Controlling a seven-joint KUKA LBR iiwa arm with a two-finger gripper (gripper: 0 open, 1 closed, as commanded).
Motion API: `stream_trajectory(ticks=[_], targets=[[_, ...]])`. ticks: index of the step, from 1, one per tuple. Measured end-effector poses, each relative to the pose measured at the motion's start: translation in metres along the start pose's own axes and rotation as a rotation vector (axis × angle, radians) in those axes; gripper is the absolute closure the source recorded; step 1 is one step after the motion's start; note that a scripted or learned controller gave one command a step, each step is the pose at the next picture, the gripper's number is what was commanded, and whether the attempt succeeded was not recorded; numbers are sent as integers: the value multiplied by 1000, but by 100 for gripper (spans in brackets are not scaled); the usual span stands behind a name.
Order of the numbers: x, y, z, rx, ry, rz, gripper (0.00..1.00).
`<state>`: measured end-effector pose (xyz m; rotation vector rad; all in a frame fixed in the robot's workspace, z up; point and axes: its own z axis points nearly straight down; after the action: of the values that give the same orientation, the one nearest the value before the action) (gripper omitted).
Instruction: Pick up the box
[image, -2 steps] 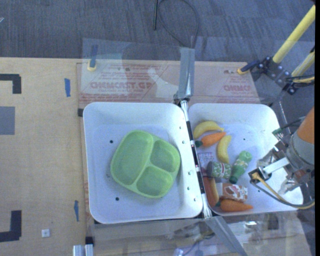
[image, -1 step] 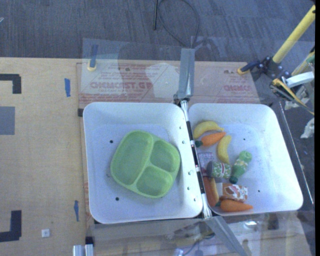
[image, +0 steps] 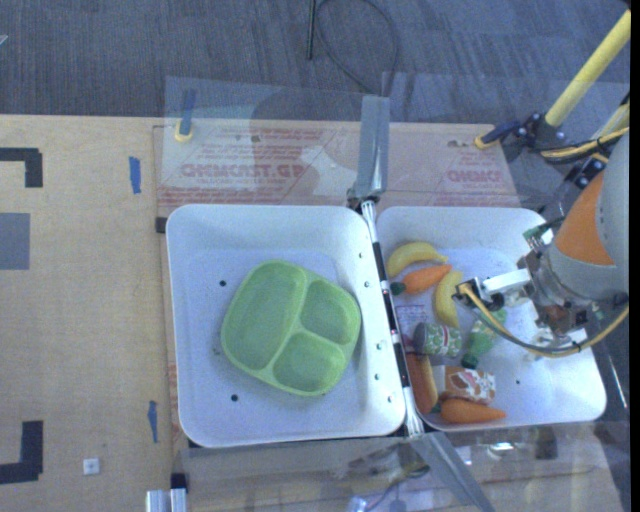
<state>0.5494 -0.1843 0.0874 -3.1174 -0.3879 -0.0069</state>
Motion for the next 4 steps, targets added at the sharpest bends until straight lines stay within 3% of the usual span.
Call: stream_trajectory(ticks=[1, 2, 3, 4], targets=[[0, 0, -10, 0, -2, -2, 100], [75, -17, -186, 2, -7, 40, 100], [105, -43, -207, 1, -4, 44, 100], [47, 53, -183, 4, -8, 48, 100]])
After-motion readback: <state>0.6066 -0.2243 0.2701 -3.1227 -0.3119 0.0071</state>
